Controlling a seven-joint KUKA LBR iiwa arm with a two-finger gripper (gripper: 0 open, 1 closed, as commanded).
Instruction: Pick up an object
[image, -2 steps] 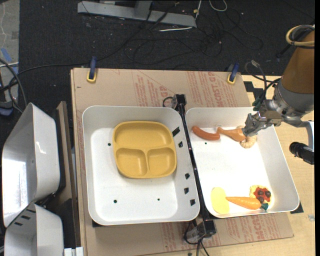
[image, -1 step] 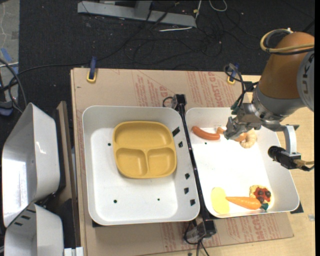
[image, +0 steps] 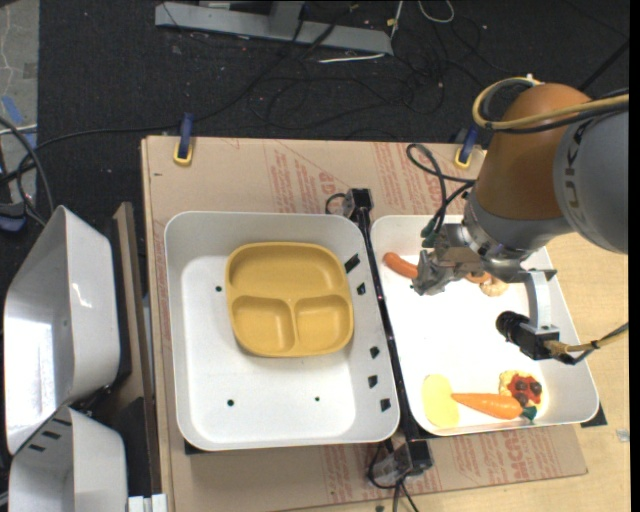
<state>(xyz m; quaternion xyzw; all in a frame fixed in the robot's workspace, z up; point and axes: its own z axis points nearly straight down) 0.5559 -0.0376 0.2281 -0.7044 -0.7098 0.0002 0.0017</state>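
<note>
Hovering over the right bin (image: 570, 330), the gripper (image: 428, 278) hides its fingers, so I cannot tell their state. Two carrots lie there: one (image: 401, 266) just left of it, another (image: 486, 404) near the yellow disc (image: 438, 400). One yellow divided plate (image: 290, 298) sits in the left bin (image: 190, 330).

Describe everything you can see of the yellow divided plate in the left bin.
The yellow plate is a rounded-rectangle tray, matte plastic by its look, with a raised rim and three compartments: one wide across the top, two smaller below. It lies flat and upright on the left bin's floor, toward its upper middle, slightly turned. Nothing lies in it. The claw is apart from it, over the right bin.
</note>
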